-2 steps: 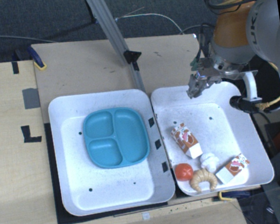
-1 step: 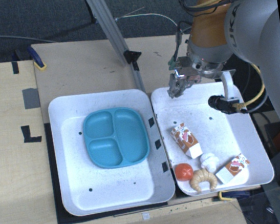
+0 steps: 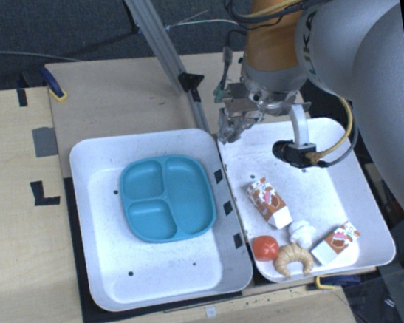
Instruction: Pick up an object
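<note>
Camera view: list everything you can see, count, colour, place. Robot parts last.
bins: 2, white, side by side on the bench
plate: 1, blue, three compartments, in the left bin
carton: 1, brown and white, middle of the right bin, lying down
tomato: 1, red, near edge of the right bin
croissant: 1, tan, near edge of the right bin, beside the tomato
small box: 1, white and red, near right corner of the right bin
white item: 1, between carton and small box, too small to identify
arm: 1, grey with orange band, reaching in from the right
gripper: 1, over the far left corner of the right bin
</note>
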`<state>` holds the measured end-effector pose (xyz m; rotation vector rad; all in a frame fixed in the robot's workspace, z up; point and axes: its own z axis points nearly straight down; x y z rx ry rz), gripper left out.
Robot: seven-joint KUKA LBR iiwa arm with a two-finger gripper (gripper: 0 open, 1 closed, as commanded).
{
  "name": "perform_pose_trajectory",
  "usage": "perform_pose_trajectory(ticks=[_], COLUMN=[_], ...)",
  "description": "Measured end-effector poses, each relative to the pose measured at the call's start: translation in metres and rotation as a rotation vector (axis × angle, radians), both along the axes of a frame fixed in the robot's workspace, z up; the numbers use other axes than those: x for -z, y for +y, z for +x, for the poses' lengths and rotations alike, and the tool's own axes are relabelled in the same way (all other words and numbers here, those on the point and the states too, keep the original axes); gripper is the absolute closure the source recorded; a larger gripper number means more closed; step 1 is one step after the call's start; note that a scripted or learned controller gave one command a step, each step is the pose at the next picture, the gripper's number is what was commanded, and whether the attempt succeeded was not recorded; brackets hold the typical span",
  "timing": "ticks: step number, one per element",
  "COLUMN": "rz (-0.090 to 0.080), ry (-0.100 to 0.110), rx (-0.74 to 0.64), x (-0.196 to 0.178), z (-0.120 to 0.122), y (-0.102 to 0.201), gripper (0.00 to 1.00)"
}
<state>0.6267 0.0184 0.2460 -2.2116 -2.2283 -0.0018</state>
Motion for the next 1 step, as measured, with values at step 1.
perform_pose_trajectory(ticks=[1], rz=[-0.001], ry=[0.001], rx=[0.001], x=[0.0027], z=[-0.004], y=[0.0465], gripper=[1.0])
